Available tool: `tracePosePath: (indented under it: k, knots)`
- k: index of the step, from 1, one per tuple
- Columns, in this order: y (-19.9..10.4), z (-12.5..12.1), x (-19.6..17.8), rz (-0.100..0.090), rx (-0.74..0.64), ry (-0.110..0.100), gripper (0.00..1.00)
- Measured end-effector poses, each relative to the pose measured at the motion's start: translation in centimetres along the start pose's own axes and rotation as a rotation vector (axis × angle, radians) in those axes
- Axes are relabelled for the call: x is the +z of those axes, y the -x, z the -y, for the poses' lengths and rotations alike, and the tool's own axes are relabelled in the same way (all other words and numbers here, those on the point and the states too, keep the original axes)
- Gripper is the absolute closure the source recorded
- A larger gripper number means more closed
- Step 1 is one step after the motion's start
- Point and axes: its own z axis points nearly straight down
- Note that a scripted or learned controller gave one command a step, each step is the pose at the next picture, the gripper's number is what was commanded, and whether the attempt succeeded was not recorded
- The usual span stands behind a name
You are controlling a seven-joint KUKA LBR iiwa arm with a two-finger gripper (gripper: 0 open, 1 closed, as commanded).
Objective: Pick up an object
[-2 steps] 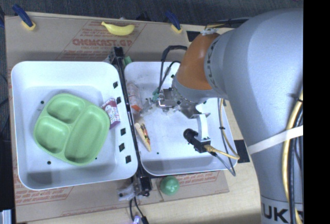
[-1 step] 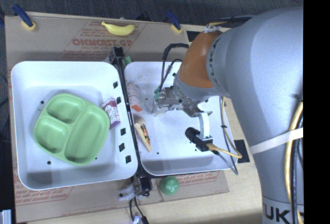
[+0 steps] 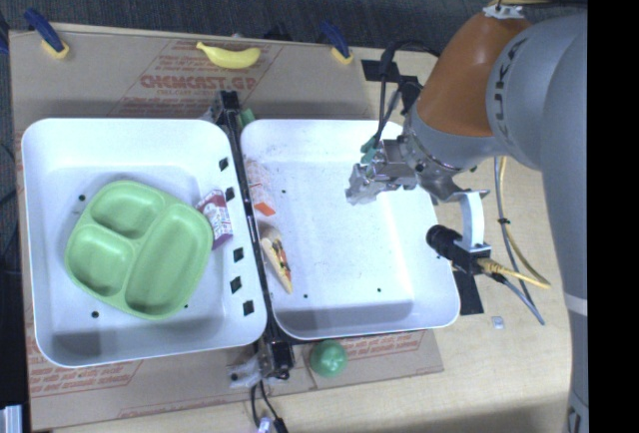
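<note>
Taking the right bin (image 3: 339, 316) as the landmark, nearest the camera a green ball (image 3: 326, 357) is sitting on the cardboard sheet (image 3: 200, 72) just outside that bin's near wall. Inside the bin, close against its left wall, a hot-dog toy (image 3: 277, 259) is lying lengthwise, and a little farther in along the same wall a small orange piece (image 3: 264, 209) is resting on the floor. Across that left wall, in the left bin (image 3: 50, 251), a green divided plate (image 3: 138, 247) is lying flat, with a small red-and-white packet (image 3: 215, 215) touching its edge on the side facing the right bin. Over the right bin's far right part, the end effector (image 3: 371, 181) is hanging on the grey arm (image 3: 519, 72) with its orange band, well apart from the hot-dog toy; whether it is released or clenched cannot be told, and nothing is showing in its grip. Beyond the bin's far wall, a yellow banana (image 3: 229, 53) is lying on the cardboard sheet, with blue clamps (image 3: 46, 32) gripping the tabletop's (image 3: 499, 361) far edge.
</note>
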Motion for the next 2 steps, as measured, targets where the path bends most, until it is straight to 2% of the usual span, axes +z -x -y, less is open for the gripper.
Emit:
tracePosePath:
  k: [1,2]
  knots:
    - [0.0,0.0,0.0,0.0,0.0,0.0,0.0]
    - [4.9,1.3,6.4,-0.001,-0.001,-0.005,0.0]
